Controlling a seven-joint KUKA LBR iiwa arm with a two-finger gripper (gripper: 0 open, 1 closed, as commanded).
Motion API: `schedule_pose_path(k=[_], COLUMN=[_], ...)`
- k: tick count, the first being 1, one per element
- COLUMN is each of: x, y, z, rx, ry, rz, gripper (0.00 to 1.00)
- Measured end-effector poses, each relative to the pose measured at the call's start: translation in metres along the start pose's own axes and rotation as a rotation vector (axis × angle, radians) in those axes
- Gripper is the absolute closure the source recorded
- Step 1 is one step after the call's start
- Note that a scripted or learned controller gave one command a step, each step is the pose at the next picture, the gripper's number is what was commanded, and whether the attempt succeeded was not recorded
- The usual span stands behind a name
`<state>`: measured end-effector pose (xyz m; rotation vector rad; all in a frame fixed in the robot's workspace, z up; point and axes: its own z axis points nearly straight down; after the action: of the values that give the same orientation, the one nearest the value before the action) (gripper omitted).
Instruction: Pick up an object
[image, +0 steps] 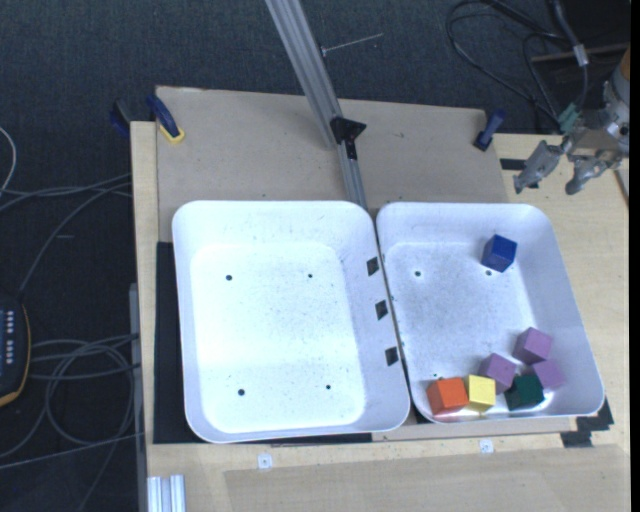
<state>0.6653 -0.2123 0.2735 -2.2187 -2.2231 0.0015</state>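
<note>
Dark carpet strewn with cables is surrounding a wooden bench (250, 150) that is carrying two white bins side by side. At the bench's far right edge, outside the bins, the gripper (556, 172) is hovering with its fingers spread apart, gripping nothing. Inside the right bin (440, 300), a blue cube (499, 252) is sitting alone near the far right corner. Along the near edge, an orange block (448, 394), yellow block (482, 390), green block (524, 392) and three purple blocks (533, 345) are clustering together.
</note>
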Motion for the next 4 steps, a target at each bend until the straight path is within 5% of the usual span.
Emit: schedule_pose_path(k=[1, 3, 4], x=[0.0, 0.018, 0.016], y=[0.0, -0.003, 0.0], z=[0.0, 0.116, 0.161], rx=[0.0, 0.006, -0.01], ry=[0.0, 0.002, -0.008], rz=[0.0, 0.001, 0.0], gripper=[0.0, 0.0, 0.0])
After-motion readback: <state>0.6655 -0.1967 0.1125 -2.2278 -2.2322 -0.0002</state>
